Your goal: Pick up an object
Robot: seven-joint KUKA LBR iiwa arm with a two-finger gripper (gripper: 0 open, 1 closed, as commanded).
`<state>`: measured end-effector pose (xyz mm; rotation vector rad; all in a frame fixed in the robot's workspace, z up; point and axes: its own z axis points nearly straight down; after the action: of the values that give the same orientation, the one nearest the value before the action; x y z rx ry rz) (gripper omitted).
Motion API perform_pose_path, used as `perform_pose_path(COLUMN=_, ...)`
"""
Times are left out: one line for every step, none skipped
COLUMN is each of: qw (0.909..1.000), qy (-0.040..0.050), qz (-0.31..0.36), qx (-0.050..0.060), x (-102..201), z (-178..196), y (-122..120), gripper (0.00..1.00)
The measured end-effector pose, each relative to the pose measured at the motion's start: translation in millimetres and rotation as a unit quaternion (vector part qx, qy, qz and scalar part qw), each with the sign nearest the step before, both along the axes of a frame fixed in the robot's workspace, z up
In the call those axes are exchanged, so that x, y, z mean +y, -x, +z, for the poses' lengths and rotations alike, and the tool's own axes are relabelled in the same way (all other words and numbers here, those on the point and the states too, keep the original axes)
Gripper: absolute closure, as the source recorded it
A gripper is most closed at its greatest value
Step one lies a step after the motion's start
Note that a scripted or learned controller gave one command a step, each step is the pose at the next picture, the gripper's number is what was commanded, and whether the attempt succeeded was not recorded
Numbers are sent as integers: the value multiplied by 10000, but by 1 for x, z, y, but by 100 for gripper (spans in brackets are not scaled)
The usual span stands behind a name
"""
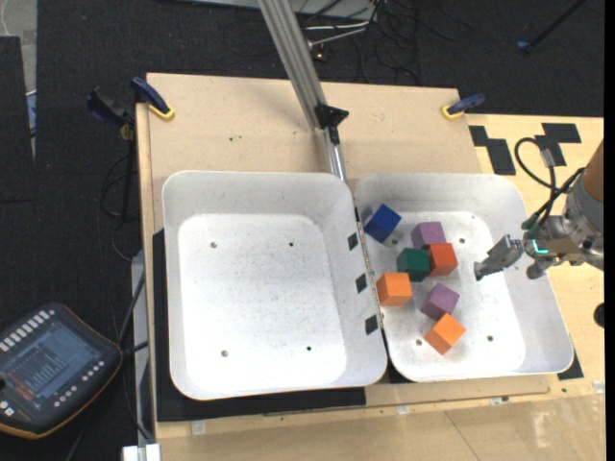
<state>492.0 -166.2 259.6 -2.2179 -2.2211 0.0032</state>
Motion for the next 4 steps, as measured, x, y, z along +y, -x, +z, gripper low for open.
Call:
perform_pose_path(qw=10000, qy=3, qz=-7, qx=-17, x=0, z=2, y=-1, gripper=0)
perform_pose_path(qw=10000, qy=-3, qz=-6, qx=6, x=6, z=-48, y=-8, gripper=0)
perform_pose_path(qw=10000, qy=-5, qz=-13, qx=15, x=1, z=-110, y=-9, gripper=0)
perform_pose_path(qw=9999, qy=22, qz=3, qx=-101, x=0, z=-138, y=-15, gripper=0)
